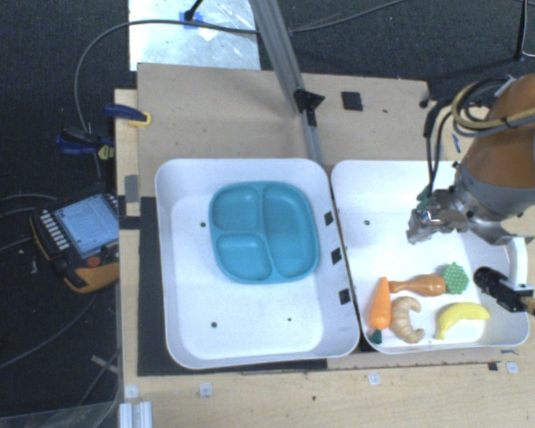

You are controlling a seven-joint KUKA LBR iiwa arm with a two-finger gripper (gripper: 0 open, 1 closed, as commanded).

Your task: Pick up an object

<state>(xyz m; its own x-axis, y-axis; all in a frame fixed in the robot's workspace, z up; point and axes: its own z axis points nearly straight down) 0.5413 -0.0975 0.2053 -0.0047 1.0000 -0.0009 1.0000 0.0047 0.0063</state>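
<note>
Toy food pieces are lying in a cluster at the lower right of the frame, on the floor of the right-hand shallow white bin [367, 194], and you are looking at five of them. An orange plastic carrot [381, 303] is lying at the left of the group, close to the bin's left wall. A tan curved pastry-like piece [408, 318] is curling just to the right of the carrot, touching it or nearly so. A brown toy drumstick [420, 284] is lying crosswise above those two, and a green toy broccoli floret [456, 278] is sitting at its right end. A yellow toy banana [461, 316] is resting below the floret, near the bin's lower right corner.

The grey two-finger gripper [431, 218] is hanging over the middle right of that same bin, above the cluster and apart from every piece; you are not seeing any toy caught in it. Whether it is open or closed you cannot tell from this slant. The grey arm with its orange band [517, 105] is reaching in from the right edge.

In the left-hand shallow white bin [187, 328], a light blue divided plastic plate [264, 231] is sitting near the upper middle of the floor.
</note>
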